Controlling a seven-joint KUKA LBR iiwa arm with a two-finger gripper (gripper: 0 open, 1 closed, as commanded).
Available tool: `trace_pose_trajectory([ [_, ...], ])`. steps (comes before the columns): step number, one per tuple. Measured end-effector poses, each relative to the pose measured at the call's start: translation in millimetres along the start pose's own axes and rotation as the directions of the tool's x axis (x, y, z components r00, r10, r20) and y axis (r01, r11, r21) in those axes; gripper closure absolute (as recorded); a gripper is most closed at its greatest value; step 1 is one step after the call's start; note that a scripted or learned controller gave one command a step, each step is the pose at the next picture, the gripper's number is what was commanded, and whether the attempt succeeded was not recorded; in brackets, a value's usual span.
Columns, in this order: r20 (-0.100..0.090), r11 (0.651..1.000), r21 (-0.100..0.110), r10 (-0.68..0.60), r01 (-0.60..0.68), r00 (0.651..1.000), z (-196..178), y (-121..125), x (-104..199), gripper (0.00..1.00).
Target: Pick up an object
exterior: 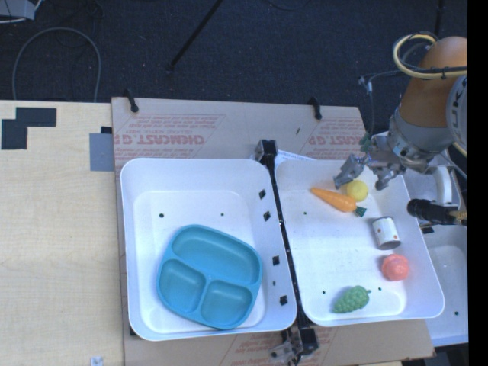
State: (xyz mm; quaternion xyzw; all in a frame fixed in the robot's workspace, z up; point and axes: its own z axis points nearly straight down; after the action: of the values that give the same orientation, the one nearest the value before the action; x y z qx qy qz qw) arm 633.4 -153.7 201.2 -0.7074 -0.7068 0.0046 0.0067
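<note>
Right bin [427, 311] (toys); left bin [133, 204], blue plate [210, 275].

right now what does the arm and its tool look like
The arm enters from the view's right: a rounded orange section on top, grey metal housing below it. A pale yellowish cable loops beside the orange part. The tool at its end is grey metal with two slim fingers, mounted under a bulkier grey wrist block. No markings are readable.
</note>
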Motion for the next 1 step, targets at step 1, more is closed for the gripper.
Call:
trace_pose_trajectory([
  [1,0.002,1.000,-0.013,-0.001,0.001,1.000,-8.4,2.8,-0.2,0.00],
])
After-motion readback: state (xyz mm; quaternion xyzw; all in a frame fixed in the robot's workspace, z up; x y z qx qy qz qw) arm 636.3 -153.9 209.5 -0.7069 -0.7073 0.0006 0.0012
